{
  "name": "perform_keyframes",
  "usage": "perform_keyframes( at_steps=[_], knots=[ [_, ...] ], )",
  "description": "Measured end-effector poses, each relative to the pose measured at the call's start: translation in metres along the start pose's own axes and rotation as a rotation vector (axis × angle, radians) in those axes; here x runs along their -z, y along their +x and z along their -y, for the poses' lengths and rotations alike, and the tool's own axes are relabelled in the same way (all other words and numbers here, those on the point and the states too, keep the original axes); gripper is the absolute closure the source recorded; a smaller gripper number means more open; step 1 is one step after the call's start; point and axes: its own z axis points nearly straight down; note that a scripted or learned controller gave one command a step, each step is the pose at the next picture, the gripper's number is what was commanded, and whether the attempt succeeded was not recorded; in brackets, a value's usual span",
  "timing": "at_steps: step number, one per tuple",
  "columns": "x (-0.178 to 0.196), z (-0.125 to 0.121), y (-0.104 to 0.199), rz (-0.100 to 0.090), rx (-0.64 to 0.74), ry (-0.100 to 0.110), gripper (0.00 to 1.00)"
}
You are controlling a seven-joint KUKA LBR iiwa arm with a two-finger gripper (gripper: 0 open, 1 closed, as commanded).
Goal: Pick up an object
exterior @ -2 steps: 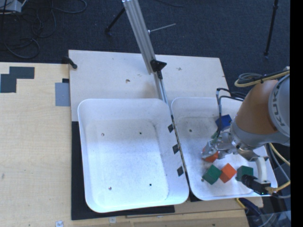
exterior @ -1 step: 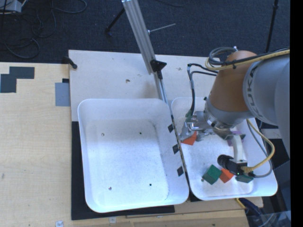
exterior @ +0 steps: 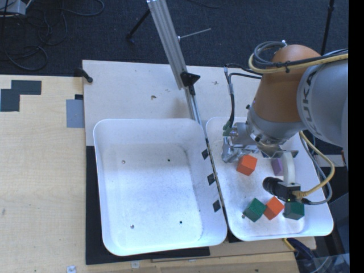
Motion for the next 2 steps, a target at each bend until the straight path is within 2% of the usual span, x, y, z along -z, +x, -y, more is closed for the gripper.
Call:
perform_keyframes(
  at_steps=[1, 2],
  knots=[
    [-0.003, 0.001, 0.000, 0.001, 0.002, 0.005, 0.00],
    [-0.048, 0.061, -0.057, 0.002, -0.008, 0.013, 0.00]
  ],
)
